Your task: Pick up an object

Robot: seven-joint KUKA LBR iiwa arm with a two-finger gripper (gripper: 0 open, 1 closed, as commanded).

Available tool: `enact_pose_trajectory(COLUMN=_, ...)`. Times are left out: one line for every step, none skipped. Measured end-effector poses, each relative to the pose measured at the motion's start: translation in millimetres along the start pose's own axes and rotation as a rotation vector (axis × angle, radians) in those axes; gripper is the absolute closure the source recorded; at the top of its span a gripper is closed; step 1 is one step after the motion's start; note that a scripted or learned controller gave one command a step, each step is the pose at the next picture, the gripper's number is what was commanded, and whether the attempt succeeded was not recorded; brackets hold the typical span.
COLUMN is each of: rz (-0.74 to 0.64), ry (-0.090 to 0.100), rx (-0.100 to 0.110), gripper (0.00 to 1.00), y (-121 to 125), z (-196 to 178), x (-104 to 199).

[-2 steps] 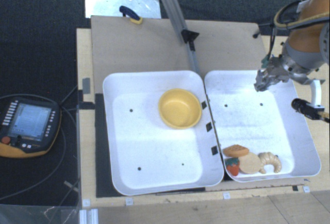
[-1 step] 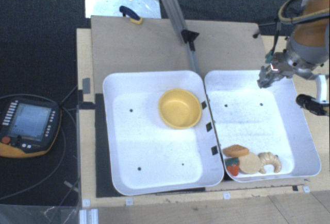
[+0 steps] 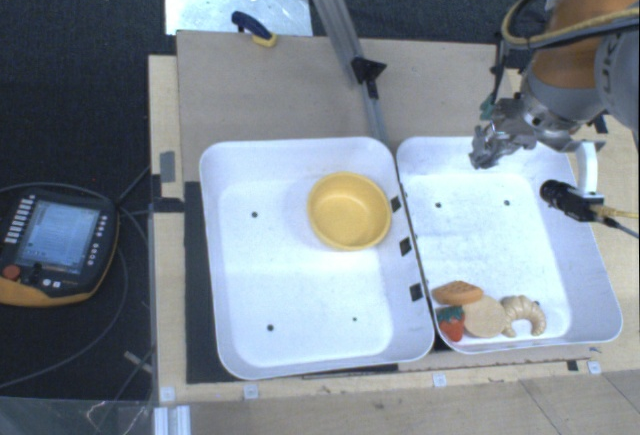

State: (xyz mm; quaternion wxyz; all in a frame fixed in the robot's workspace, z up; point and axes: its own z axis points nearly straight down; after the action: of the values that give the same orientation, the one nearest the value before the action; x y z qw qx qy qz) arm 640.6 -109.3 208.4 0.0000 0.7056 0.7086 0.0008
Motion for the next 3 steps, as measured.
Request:
enact_pose_trajectory(rz=-0.001, ry=0.0, rx=0.0, gripper=1.0, y=11, z=-10, x=52)
enact_pose_trajectory(rz=0.0, ry=0.0, rx=0.0, gripper=1.0, y=6, z=-8, x=98)
enact_pose_trajectory(rz=-0.001, ry=0.0, rx=0.0, gripper=1.0, y=13, z=-20, x=149)
